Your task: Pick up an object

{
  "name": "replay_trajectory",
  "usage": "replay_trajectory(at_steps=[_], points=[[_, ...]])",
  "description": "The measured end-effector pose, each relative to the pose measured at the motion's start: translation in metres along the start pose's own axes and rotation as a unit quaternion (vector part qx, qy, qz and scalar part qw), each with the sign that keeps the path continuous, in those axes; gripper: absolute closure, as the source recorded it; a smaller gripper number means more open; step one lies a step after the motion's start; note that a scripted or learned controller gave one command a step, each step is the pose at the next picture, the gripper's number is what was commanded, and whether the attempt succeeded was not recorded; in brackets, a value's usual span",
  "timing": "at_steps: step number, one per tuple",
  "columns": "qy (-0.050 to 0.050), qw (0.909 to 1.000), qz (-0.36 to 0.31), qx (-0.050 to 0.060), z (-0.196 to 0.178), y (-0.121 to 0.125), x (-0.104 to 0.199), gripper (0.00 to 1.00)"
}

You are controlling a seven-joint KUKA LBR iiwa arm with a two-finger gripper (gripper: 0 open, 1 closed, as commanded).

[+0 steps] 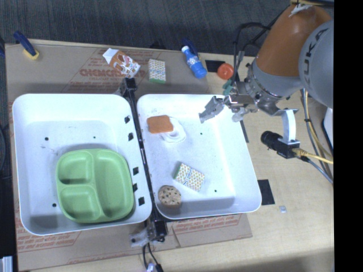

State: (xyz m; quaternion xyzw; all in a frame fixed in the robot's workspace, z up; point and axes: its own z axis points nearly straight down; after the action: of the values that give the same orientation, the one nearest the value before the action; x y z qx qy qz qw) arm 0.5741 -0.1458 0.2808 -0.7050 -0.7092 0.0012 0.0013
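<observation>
In the right bin [238,180] lie an orange block [159,123] resting against a small white ring [174,134], a patterned packet [189,177] and a round cookie [169,196] at the front rim. My gripper [222,113] hangs over the bin's back right corner, well to the right of the orange block. Its fingers are spread open and there is nothing between them. The left bin [34,118] holds a green divided plate [93,185].
Behind the bins on the cardboard lie a blue bottle [194,63], an orange ball [225,71], a small green packet [157,71] and a snack wrapper [122,63]. A blue and yellow clip [25,45] sits at the far left. Cables run along the right.
</observation>
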Motion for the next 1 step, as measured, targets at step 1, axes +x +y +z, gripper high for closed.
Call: replay_trajectory(at_steps=[1], points=[[0.0, 1.0, -0.001, 0.001, 0.1901, -0.0241, 0.0354, 0.0]])
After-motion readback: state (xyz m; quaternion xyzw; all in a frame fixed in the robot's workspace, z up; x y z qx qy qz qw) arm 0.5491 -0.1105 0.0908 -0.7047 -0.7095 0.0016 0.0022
